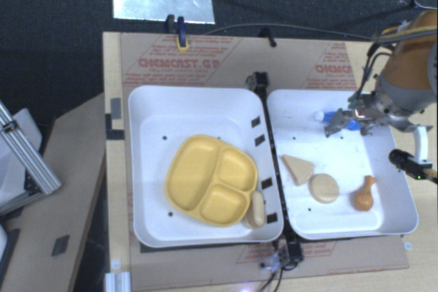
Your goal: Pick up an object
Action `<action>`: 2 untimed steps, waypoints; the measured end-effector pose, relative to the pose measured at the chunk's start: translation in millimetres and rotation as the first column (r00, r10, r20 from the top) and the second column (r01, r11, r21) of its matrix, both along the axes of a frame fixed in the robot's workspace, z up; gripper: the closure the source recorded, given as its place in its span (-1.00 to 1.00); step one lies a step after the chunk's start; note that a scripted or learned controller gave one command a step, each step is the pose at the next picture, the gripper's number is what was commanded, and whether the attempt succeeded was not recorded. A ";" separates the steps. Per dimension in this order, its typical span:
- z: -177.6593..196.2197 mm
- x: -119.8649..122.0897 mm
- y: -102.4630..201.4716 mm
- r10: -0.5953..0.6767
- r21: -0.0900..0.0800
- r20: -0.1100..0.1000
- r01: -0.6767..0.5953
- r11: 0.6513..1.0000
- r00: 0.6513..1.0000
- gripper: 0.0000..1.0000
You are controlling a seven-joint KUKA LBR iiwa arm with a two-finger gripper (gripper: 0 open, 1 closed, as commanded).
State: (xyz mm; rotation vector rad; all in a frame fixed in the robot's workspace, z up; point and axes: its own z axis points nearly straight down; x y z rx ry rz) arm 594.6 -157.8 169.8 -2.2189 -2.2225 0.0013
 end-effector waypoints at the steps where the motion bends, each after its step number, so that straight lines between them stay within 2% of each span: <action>1: -48.1 7.4 -5.8 0.000 0.000 0.000 0.000 1.000 1.000 -1.00; 2: -87.1 7.6 -5.2 0.000 0.000 0.000 0.000 1.000 1.000 -1.00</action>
